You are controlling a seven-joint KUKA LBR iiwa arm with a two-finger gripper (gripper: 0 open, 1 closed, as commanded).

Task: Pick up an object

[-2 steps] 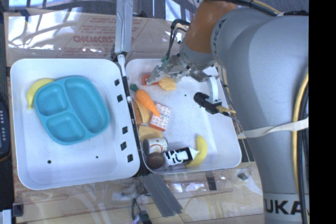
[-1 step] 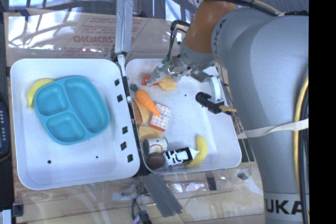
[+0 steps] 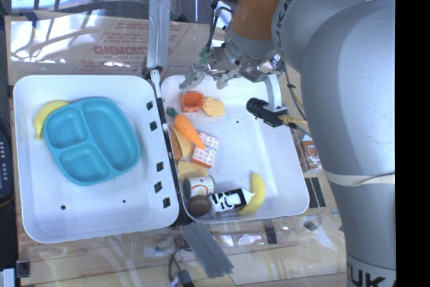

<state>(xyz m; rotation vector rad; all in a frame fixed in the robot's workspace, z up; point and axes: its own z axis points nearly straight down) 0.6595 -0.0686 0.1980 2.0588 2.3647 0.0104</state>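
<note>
While the grey arm (image 3: pixel 336 70) reached in from the right, its end effector (image 3: pixel 205 74) hung over the far end of the right bin (image 3: pixel 282 165), just above an orange-red block (image 3: pixel 192 101). Fingers looked spread, nothing between them. A pale yellow wedge (image 3: pixel 213 107) lay touching the block's right side. Below these, a toy carrot (image 3: pixel 188 130) lay slantwise, its tip near a small red-and-white carton (image 3: pixel 205 149). At the bin's near end: a brown-topped can (image 3: pixel 198 195), a black-and-white item (image 3: pixel 228 199) and a banana (image 3: pixel 255 193), crowded together. A black cylindrical part (image 3: pixel 263 111) hung off the arm over the bin's right half.

Left bin (image 3: pixel 40 212): a blue divided plate (image 3: pixel 93 139), with a second banana (image 3: pixel 46 114) tucked against its upper left edge. Both bins sat side by side on the desk (image 3: pixel 121 44), edges touching.
</note>
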